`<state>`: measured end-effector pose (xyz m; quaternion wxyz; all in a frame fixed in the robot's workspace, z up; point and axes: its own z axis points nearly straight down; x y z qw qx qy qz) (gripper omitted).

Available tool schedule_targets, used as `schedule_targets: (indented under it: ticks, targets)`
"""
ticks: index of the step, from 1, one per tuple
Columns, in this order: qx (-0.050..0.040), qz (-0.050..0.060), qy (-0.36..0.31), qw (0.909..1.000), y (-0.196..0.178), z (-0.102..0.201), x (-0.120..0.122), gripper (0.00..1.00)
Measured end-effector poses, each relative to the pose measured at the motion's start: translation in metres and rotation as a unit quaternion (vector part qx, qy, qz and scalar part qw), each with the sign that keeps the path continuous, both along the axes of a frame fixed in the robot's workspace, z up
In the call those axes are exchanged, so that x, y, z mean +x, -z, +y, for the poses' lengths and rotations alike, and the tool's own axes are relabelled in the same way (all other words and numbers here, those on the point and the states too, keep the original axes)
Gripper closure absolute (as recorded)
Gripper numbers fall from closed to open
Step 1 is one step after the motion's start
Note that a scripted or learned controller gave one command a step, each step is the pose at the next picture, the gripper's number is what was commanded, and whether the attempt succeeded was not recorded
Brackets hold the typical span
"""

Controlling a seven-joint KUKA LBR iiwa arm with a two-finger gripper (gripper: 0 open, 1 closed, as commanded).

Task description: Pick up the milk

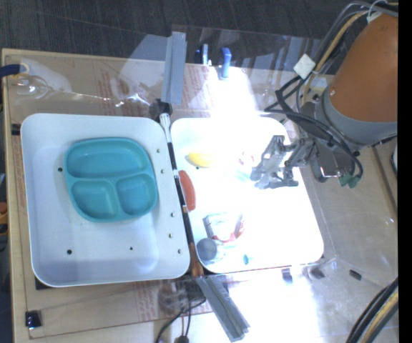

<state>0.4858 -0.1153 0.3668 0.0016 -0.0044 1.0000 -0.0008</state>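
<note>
Arm: the grey KUKA arm with the orange band (367,63) reaches in over the right edge of the right-hand shallow white bin (306,252), a slanting approach that suits a camera set above and an arm based off to the side.

Claw: the two-finger gripper (272,168) hangs above the upper right part of that bin; glare washes out the fingertips, so I cannot tell how wide it stands or whether anything is in it.

Milk: most likely the small pale carton with red print (224,227), lying near the bin's lower left corner, well apart from the claw; the glare makes the label unreadable, so this is a judgement.

Neighbours: a yellow banana-like piece (199,160) near the upper left corner, a red sausage-shaped piece (187,189) against the left wall, a grey round lump (207,249) just below the carton. They crowd the carton on its wall side, so approach looks freer from the bin's middle.

Left bin (45,256): holds a teal three-compartment plastic tray (111,177) at its centre, apart from the task.

Stage: approach, as I judge it; the carton lies untouched.
</note>
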Motion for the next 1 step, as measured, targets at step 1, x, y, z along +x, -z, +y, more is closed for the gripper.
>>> schedule_targets:
  ticks: [1]
  targets:
    - [-0.0004, 0.001, -0.171, 0.9853, -0.0500, -0.0641, 0.0203, 1.00]
